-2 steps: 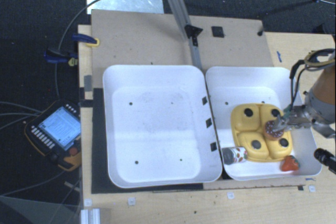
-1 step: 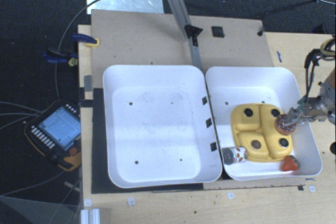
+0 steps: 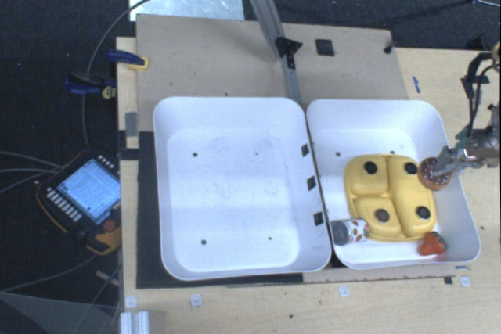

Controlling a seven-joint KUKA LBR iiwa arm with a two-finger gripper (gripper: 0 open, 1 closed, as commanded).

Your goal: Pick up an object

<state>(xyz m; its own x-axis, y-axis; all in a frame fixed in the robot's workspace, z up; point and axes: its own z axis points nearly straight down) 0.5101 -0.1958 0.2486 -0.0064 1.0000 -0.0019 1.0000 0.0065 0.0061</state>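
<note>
gripper [image 3: 448, 162] sits at a small brown obj [image 3: 433, 173] by the yellow tray [image 3: 391, 198]; can't tell its state. could nudge it off w/o a grasp.

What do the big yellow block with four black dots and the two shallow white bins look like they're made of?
The big yellow block with four black dots looks like moulded plastic or perhaps foam: one even colour, rounded lobes, a matt to faintly glossy skin. I can't tell which. The shallow white bins, left and right, look like thin formed plastic: smooth, uniformly white, with rounded corners and rolled rims.
</note>
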